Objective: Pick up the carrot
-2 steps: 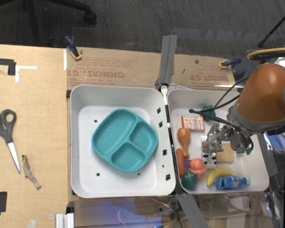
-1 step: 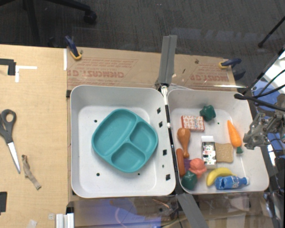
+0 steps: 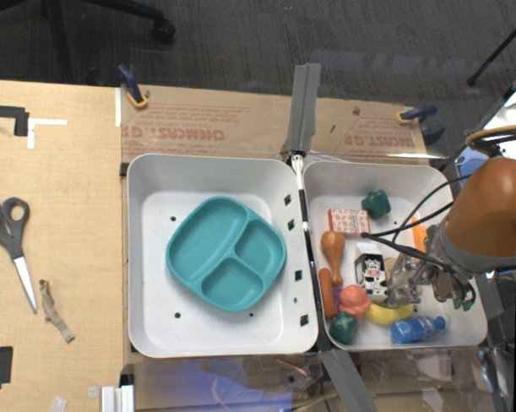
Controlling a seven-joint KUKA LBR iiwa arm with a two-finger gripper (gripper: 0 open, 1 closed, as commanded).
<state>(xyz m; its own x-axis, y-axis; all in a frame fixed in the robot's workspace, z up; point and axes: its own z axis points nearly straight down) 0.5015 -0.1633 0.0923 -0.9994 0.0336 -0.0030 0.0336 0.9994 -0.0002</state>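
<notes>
The arm [image 3: 486, 209] is seen reaching in from the right, its orange band uppermost, the wrist bent down into the right bin [image 3: 436, 178]. The end effector [image 3: 405, 286] is lowered among the clutter near the front of that bin. Whether it is open or closed cannot be told, since the metal parts blur together with cables; nothing can be made out as held.

The carrot [image 3: 325, 294] is noted to the left of the end effector, well apart from it, lying lengthwise against the left wall of the right bin, orange-red and slim.

Counted in the right bin: one carrot; one brown drumstick-shaped toy [image 3: 332, 248] just above it; one pink round item [image 3: 354, 299] left of the end effector; one yellow banana [image 3: 390, 313] just below the end effector; one blue bottle [image 3: 417, 329] lower right of it; two dark green items, one [image 3: 376, 202] far above and one [image 3: 343, 327] lower left; one red-and-white card [image 3: 349, 220] above left; one black-and-white small pack [image 3: 371, 273] just left.

Two white bins are counted. In the left bin [image 3: 138, 264], far left of the end effector, one teal divided plate [image 3: 227, 253] is recorded. On the bench [image 3: 56, 194] further left, one pair of scissors [image 3: 12, 243] is seen.
</notes>
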